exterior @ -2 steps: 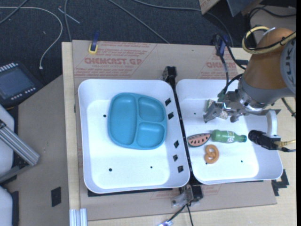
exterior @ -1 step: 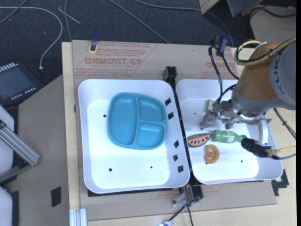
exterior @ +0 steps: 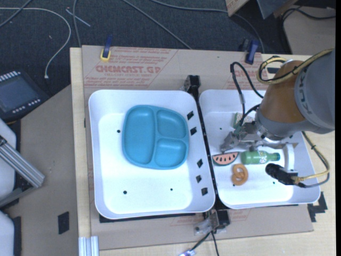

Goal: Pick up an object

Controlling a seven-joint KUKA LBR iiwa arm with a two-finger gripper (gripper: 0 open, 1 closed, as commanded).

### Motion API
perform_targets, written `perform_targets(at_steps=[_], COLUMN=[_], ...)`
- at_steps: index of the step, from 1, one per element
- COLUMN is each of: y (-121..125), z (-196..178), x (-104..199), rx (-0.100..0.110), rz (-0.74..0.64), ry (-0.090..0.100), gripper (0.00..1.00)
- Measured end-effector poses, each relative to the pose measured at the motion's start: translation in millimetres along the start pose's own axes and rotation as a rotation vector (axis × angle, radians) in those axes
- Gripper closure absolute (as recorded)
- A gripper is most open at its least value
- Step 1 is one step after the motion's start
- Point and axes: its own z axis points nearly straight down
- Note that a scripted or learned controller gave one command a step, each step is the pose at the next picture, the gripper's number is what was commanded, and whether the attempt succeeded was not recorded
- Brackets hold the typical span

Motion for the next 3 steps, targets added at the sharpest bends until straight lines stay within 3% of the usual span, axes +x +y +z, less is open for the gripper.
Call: perform_targets(at_steps=[1,3], y=[1.4,5.5], z=[-13.4,-112.7], x=[-0.1,-18.6], rx=[-0.006,-0.012], rz=[0.0,0.0], ry=[-0.001,-0.004], gripper=[1.0,1.0])
